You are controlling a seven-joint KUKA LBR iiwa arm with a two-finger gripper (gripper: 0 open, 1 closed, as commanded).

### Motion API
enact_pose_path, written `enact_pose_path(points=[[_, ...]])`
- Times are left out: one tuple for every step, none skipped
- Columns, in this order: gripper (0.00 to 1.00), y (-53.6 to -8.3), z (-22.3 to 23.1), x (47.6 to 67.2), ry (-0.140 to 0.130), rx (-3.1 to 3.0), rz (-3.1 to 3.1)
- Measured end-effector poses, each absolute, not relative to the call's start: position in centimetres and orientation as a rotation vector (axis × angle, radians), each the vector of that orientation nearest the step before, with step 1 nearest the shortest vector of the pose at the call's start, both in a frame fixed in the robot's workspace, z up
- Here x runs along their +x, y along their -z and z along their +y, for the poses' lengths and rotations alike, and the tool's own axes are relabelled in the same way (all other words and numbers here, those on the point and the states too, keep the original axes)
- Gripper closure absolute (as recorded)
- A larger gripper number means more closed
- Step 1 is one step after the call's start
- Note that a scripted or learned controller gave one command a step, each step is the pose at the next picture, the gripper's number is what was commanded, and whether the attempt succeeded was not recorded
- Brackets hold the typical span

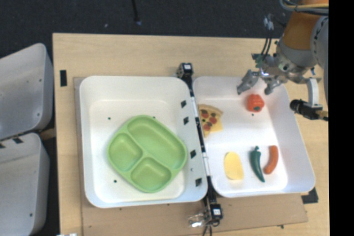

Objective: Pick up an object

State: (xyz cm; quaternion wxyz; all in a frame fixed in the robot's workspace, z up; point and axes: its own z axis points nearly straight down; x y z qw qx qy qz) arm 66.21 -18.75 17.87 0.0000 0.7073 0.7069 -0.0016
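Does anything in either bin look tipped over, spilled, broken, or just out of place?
Nothing stands out. The green divided plate lies flat in the left bin. The pizza slice, tomato, yellow piece, green pepper and sausage lie apart in the right bin, none damaged.

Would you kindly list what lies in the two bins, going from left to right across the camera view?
Green divided plate → pizza slice → yellow piece → green pepper → sausage. The red tomato sits above the pepper, so I leave it unplaced.

Plastic on pale wood

The bins (pixel 88 119) look smooth, glossy white plastic; the green tray (pixel 146 153) inside the left one looks matt plastic; the desk (pixel 138 52) beneath shows light, wood-like board.
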Motion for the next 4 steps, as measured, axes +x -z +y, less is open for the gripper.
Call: enact_pose_path(points=[[0.00,-13.8,-18.6,66.2,0.002,2.218,2.219],[0.00,-10.4,-18.8,66.4,-0.002,2.212,2.218],[1.00,-11.4,-18.8,66.3,0.000,2.212,2.219],[1.00,-17.5,-18.3,66.8,-0.005,2.215,2.221]])
